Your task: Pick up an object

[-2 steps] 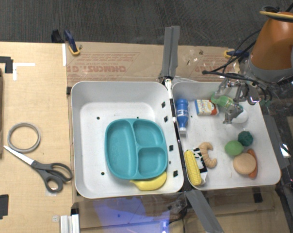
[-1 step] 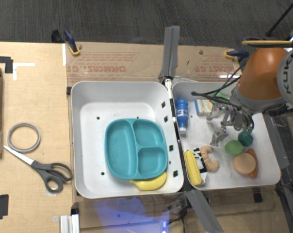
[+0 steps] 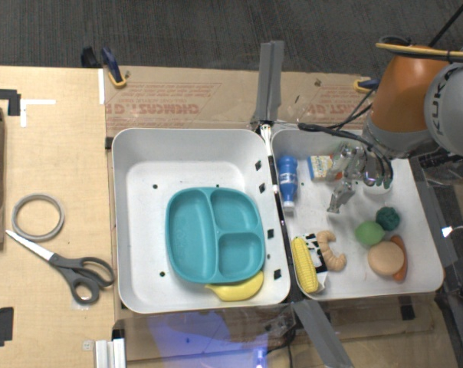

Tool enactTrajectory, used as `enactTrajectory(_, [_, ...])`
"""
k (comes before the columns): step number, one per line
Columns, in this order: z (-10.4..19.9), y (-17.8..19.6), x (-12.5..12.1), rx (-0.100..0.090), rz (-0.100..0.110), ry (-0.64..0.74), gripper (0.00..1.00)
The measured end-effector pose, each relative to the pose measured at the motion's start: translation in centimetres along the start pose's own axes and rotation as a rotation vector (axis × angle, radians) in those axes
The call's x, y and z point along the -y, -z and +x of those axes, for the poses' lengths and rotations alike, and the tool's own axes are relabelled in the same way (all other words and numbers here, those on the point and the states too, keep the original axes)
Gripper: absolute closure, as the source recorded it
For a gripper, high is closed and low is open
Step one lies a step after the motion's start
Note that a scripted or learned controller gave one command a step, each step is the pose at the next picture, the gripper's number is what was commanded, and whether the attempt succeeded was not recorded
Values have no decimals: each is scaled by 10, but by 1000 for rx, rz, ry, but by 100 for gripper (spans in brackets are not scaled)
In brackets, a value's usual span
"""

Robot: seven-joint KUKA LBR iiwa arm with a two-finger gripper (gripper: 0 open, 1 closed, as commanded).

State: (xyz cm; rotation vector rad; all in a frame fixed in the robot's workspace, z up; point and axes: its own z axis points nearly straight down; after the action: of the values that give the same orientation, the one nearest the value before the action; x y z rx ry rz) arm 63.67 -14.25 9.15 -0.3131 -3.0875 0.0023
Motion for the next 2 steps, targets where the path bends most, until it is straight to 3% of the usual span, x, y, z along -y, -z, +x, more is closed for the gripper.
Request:
enactTrajectory(1, [12,1,-20,11,7,-274,0])
enactTrajectory(2, [-4,43,26,42,-6,-103,0])
